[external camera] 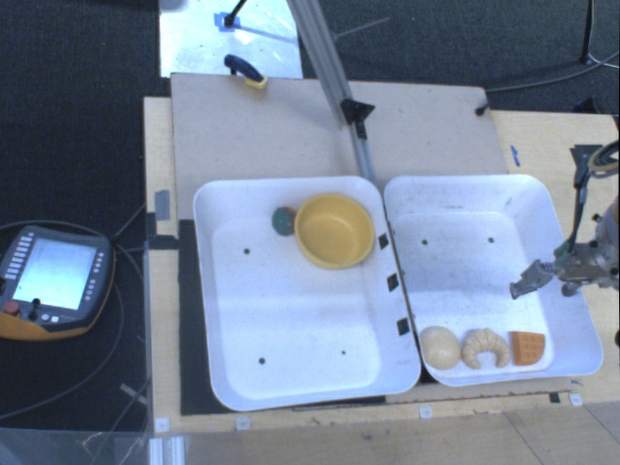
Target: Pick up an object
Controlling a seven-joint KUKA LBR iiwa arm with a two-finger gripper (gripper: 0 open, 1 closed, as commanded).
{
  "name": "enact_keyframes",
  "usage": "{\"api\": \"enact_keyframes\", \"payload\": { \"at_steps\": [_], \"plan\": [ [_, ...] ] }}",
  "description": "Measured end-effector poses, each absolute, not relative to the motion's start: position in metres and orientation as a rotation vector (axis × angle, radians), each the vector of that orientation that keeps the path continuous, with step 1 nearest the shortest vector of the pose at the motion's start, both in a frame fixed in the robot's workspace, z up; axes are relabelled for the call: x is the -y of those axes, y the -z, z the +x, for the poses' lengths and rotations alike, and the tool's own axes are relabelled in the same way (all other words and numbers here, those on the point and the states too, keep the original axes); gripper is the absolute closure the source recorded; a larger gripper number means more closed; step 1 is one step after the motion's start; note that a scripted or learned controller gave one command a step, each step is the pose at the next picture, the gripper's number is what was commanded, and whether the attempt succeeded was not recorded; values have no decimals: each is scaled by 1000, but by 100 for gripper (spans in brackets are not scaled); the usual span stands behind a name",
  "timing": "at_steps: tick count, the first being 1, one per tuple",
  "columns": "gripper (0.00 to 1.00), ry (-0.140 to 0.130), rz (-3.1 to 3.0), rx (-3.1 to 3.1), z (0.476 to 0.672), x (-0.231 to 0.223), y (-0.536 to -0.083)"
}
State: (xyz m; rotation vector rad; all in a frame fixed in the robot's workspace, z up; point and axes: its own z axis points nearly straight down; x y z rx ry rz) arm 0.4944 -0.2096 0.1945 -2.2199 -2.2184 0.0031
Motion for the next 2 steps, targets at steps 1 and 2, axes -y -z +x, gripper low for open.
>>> {"api": "enact_keyframes", "payload": {
  "at_steps": [1,2],
  "plan": [
    [0,-2,-2220,2219,495,217,-137],
    [0,-2,-2219,2220,494,217,-89]
  ]
}}
